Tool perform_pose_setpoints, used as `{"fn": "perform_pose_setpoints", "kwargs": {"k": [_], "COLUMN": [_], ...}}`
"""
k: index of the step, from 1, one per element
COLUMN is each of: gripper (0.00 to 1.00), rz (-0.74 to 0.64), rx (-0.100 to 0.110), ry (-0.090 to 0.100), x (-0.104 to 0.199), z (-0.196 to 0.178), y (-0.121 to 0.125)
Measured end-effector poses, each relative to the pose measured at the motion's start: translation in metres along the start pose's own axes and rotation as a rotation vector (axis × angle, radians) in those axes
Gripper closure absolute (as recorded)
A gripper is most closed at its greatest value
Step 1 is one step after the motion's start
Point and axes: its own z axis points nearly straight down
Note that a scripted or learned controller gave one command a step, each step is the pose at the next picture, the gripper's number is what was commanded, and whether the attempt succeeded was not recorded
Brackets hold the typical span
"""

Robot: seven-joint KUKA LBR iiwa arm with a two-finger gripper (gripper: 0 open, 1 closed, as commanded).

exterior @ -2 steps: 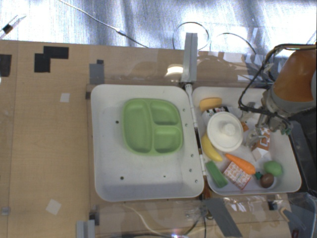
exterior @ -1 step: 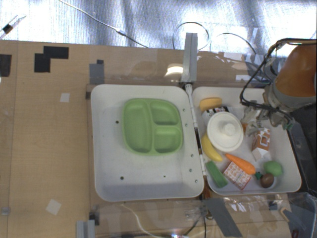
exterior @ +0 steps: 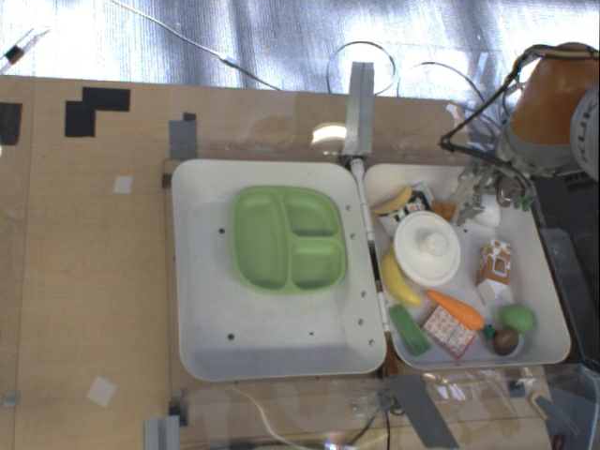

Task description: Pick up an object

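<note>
Two white bins sit side by side on the table (exterior: 84, 279). The gripper (exterior: 483, 195) hangs over the far right corner of the right bin (exterior: 553, 331); whether it is open or closed cannot be told, the metal parts being too small and cluttered with black cable. Nothing is seen held.

Just under and beside the gripper: a small white object (exterior: 487, 215) near the bin's far wall, kind unclear. Toward the bin's far left corner, a yellow-brown curved piece (exterior: 393, 199), likely bread or a banana end, touching a black-and-white item (exterior: 412, 208); any printing on it is unreadable.

Middle of the bin: a round white lidded bowl (exterior: 427, 248), near the gripper but apart from it. Right of the bowl, a small carton (exterior: 494, 263) with brown-and-white print, standing; lettering not legible. Left of the bowl, along the left wall, a yellow banana (exterior: 399, 282).

Near edge of the bin: an orange carrot (exterior: 455, 309) lying slantwise, a green block (exterior: 410, 329) at the near left corner, a red-and-white patterned packet (exterior: 448, 331) touching the carrot, a green round fruit (exterior: 517, 319) and a dark brown round piece (exterior: 505, 341) near the near right corner.

Left bin (exterior: 202, 345): a green divided plate (exterior: 287, 238) with three compartments, lying flat about the middle, well apart from the gripper.
</note>
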Motion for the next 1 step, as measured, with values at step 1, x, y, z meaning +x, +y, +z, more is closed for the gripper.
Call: {"fn": "perform_pose_setpoints", "kwargs": {"k": [1], "gripper": [0.00], "rz": [0.001], "rx": [0.000], "ry": [0.011], "x": [0.0022], "z": [0.0012], "y": [-0.0012]}}
